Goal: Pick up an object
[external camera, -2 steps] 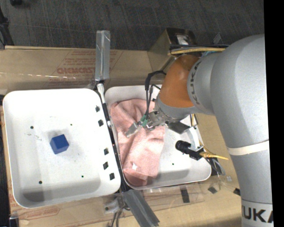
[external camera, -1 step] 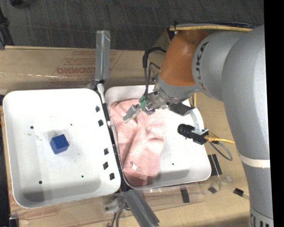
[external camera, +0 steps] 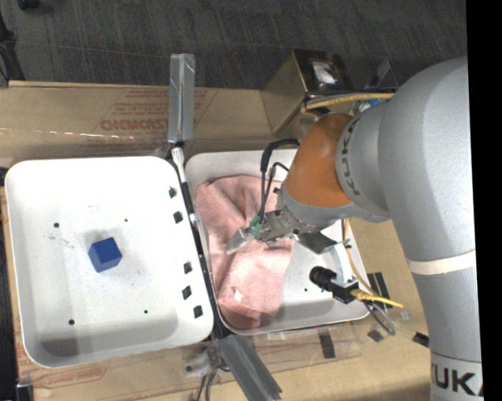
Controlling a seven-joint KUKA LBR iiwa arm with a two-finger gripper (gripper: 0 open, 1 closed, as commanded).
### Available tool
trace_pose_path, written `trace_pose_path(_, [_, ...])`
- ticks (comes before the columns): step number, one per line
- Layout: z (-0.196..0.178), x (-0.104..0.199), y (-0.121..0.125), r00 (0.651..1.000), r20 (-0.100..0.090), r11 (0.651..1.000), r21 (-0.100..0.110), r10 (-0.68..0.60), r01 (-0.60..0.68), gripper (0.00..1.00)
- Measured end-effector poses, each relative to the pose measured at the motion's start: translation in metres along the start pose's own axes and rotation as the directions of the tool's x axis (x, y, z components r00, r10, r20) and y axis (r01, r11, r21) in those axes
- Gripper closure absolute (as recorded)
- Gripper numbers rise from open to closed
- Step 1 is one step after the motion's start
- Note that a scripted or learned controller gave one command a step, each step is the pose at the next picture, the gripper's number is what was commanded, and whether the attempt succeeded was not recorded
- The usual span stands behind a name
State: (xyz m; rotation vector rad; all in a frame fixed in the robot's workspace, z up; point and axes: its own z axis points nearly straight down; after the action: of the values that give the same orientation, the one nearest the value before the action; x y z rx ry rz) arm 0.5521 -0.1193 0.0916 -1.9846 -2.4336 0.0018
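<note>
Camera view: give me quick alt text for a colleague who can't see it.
The grey KUKA arm reaches from the right over the right bin, its gripper low over a crumpled pink cloth lying there. A blue cube sits alone in the left bin.

Grey arm (external camera: 425, 188) enters from the right, bent downward at the wrist, orange band (external camera: 320, 163) facing the camera. Claw (external camera: 251, 234) sits low at the wrist's left end, pointing left. Finger state isn't readable from this angle.
</note>
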Motion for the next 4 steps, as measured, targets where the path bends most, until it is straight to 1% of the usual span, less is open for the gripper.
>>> trace_pose_path(1, [-0.001,-0.037,-0.011,0.98,0.001,0.98,-0.002,-0.199,0.199,0.0])
trace_pose_path(2, [-0.001,-0.009,0.029,0.988,0.0,0.988,0.0,-0.152,0.152,0.0])
trace_pose_path(3, [-0.101,0.037,0.043,0.966,0.002,0.966,-0.002,-0.257,0.257,0.0])
trace_pose_path(4, [-0.031,-0.04,0.044,0.984,-0.001,0.984,0.002,-0.181,0.181,0.0])
